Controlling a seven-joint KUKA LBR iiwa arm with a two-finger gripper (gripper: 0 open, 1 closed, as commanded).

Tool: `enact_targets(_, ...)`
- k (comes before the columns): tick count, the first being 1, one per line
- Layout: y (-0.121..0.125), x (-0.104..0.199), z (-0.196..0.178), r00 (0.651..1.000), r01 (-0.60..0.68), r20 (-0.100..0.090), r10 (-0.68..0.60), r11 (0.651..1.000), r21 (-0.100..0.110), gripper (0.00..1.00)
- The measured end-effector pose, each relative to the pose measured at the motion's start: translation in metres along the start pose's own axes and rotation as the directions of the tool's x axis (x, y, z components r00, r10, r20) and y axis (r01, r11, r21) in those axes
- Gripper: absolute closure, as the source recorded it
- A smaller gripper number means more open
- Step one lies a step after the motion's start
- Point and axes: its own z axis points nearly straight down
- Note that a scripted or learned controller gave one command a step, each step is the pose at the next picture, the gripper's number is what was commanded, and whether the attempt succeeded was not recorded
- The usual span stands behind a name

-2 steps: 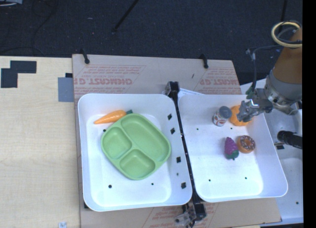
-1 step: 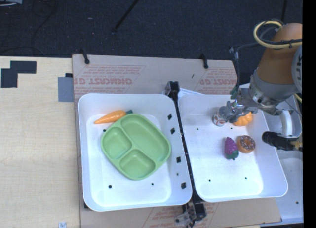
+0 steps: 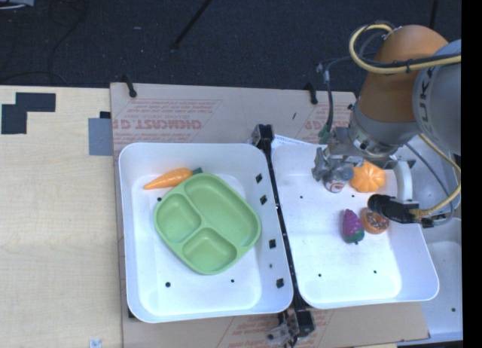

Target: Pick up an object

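Observation:
My gripper (image 3: 334, 172) hangs low over the back of the right bin (image 3: 324, 279). A small pale thing with a red mark (image 3: 337, 185) lies right under it, and whether the gripper holds it is unclear. An orange fruit (image 3: 367, 178) sits just right of the gripper, close against it. Nearer the front lie a purple toy with a green tip (image 3: 352, 226) and a round orange-red piece (image 3: 374, 222), side by side.
The left bin (image 3: 135, 264) holds a green divided plate (image 3: 206, 222) and an orange carrot (image 3: 169, 178) along its back-left side. A black divider (image 3: 276, 218) runs between the two bins. The arm's body looms over the right bin's back-right corner.

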Motion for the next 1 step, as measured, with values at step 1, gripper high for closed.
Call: enact_targets(1, 0.0085, 0.0596, -0.006, 1.0, 0.0, 0.0, 0.0, 1.0, 0.0, 1.0)
